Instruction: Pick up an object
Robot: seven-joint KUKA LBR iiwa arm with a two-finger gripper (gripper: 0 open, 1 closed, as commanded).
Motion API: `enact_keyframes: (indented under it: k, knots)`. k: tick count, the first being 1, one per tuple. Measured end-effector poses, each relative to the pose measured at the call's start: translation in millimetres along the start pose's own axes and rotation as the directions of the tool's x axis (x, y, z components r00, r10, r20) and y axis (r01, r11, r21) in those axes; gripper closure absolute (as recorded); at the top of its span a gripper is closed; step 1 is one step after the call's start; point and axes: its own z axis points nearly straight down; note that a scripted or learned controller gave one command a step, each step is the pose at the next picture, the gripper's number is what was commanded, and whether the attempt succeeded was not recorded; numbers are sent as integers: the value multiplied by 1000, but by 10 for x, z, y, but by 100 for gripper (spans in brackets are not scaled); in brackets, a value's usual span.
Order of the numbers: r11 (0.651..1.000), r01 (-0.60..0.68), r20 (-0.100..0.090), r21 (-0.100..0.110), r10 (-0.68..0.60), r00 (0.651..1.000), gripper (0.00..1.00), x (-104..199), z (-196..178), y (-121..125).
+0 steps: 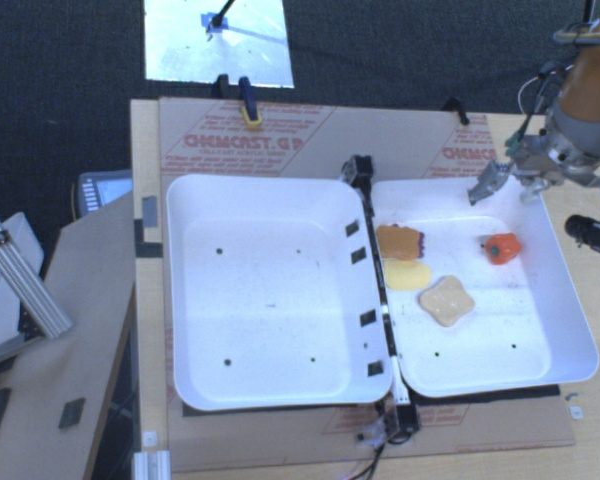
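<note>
My two grey metal fingers (508, 180) hang spread apart with nothing between them, over the far edge of the shallow white plastic right-hand bin (570, 353), toward its far right corner.

Nearest below me, by the bin's right wall, sits the small orange-red rounded toy vegetable (501, 248). It looks like light, hard, glossy plastic (so likely slippery), and I would close across its widest middle rather than its tapered end.

Further in, against the bin's left wall, lies an orange-brown flat piece with a purple edge (401, 241), and just beside it toward the near edge a pale yellow flat oval (408, 275). Both look thin and would be awkward to pinch off the floor. The beige, puffy, square-ish cushion-like piece (446, 300) near the bin's middle looks soft and light; I judge it would give under my grip, taken across opposite sides.

The matching white left-hand bin (180, 268) adjoins it along a clipped seam.
</note>
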Motion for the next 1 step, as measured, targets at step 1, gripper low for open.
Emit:
enact_keyframes:
  k: [1]
  knots:
    - [1000, 3, 1, -4, -3, 1000, 100, -1, -115, 10]
